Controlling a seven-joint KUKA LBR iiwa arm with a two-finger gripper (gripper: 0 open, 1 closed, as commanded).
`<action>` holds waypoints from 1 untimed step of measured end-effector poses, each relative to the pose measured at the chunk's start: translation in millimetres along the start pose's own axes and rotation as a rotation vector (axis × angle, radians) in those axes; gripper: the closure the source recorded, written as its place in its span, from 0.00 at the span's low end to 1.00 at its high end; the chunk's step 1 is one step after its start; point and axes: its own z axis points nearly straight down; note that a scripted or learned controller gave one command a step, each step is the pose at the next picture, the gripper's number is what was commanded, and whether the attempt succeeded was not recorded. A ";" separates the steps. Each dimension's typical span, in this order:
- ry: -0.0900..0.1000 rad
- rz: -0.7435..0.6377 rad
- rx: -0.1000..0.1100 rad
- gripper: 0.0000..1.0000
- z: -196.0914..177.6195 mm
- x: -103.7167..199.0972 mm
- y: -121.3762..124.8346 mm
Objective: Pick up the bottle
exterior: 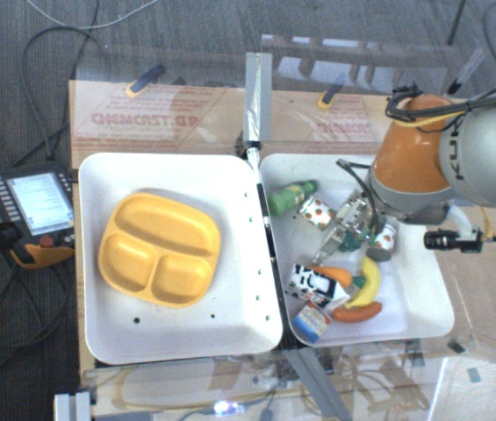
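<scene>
The green bottle (pixel 290 196) lies on its side at the top left corner of the right bin (pixel 423 310), close to the divider. My gripper (pixel 335 233) hangs over the middle of that bin, to the right of the bottle and a little nearer the front, apart from it. Its two fingers are spread open and point down-left with nothing between them. A small white cup with orange spots (pixel 316 210) lies between the bottle and the gripper.
A yellow divided tray (pixel 160 248) fills the left bin (pixel 107 323). The right bin also holds a banana (pixel 370 281), an orange carrot (pixel 357 312), a black-and-white carton (pixel 309 282), a blue-lidded can (pixel 309 323) and a small grey-and-red item (pixel 383 240).
</scene>
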 end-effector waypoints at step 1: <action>-0.005 0.002 -0.007 1.00 -10.8 -1.5 1.9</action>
